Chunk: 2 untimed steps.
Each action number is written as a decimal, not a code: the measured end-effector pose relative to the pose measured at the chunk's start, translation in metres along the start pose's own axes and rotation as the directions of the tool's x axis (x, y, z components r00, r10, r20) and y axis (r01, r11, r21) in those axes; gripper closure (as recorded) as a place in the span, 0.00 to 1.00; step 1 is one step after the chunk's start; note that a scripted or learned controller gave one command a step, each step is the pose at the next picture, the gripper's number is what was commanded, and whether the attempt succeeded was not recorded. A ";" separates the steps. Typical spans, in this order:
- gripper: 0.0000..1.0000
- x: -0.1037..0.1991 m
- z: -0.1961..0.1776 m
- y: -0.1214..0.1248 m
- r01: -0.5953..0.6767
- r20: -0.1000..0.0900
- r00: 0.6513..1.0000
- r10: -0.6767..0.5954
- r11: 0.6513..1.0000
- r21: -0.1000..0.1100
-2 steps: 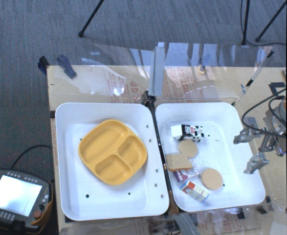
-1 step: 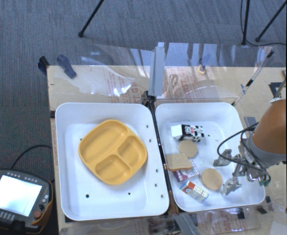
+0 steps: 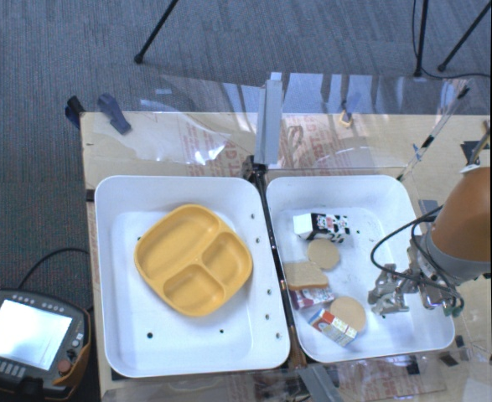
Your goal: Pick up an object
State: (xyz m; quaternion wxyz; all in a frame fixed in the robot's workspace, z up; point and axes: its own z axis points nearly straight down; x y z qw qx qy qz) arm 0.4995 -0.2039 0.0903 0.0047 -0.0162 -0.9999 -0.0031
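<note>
Bench from above, two white bins side by side. Your left bin [image 3: 111,224] holds one yellow divided tray [image 3: 194,260], lying flat and turned at an angle, three compartments showing.

Right bin [image 3: 371,193] carries the small stuff, bunched along its left half. Nearest the far wall: a small white carton with black cow patches [image 3: 322,225], lying on its side. Just below it a round tan disc [image 3: 323,255]. Next down, a toast-like slice [image 3: 305,275] close to the divider, with a reddish packet [image 3: 311,298] touching its near edge. At the near end a second tan disc [image 3: 348,313] sits against a red-and-white box [image 3: 335,328].

Arm comes in from your right, orange band at the frame edge. Gripper [image 3: 390,296] sits low over the right half of the right bin, just beside the second disc but apart from it — bare bin floor under the metal. Whether it is parted or closed you cannot tell from this angle; nothing shows gripped.

Off the bench, lower left, a teach pendant [image 3: 29,335] with a lit screen rests on the carpet.
</note>
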 end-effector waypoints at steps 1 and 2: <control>1.00 0.002 0.007 0.068 -0.094 0.003 0.996 0.094 0.996 0.002; 1.00 -0.019 -0.096 0.132 -0.118 0.012 0.993 0.118 0.993 0.003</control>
